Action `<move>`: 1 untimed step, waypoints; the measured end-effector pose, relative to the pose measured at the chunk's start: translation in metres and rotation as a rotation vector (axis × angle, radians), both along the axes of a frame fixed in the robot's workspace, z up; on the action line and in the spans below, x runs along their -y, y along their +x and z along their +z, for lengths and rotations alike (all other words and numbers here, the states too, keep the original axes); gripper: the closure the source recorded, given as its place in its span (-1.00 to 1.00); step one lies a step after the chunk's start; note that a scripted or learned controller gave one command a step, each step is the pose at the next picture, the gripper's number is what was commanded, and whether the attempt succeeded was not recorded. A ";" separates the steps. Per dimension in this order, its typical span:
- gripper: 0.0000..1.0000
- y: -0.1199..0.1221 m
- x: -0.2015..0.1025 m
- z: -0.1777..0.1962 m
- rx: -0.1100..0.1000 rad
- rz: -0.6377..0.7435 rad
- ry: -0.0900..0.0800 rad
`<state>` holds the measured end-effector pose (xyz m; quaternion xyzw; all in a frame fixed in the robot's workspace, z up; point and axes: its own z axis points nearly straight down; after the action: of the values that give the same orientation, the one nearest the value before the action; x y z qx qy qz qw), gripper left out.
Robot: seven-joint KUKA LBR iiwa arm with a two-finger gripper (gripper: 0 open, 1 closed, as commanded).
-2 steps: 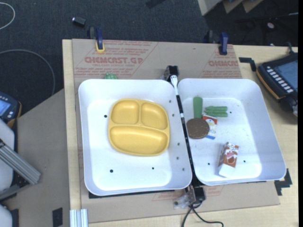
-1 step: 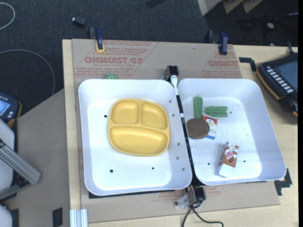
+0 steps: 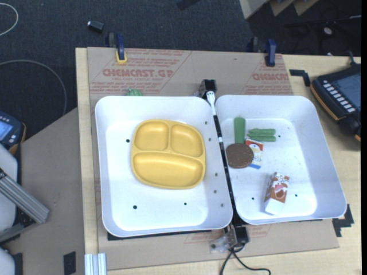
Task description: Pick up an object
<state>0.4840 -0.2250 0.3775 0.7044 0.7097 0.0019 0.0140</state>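
Note:
The right bin (image 3: 309,153) holds a brown round disc (image 3: 238,155), an upright green stick (image 3: 239,129), a green bumpy pod-shaped piece (image 3: 261,134), a small red and white card (image 3: 255,148) under the disc's edge, and a small red and white carton (image 3: 276,193) lying near the front. In the left bin (image 3: 114,171) lies a yellow divided plate (image 3: 168,153).
A small green object (image 3: 134,93) sits on the cardboard just behind the left bin. Blue clamps (image 3: 120,46) (image 3: 270,51) hold the board at the back. A tablet-like pendant (image 3: 343,94) rests at the right edge. Cables run between the bins.

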 end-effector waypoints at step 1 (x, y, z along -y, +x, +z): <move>1.00 0.001 0.000 0.011 0.004 0.001 -0.003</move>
<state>0.4847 -0.2253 0.3880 0.7041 0.7099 0.0022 0.0163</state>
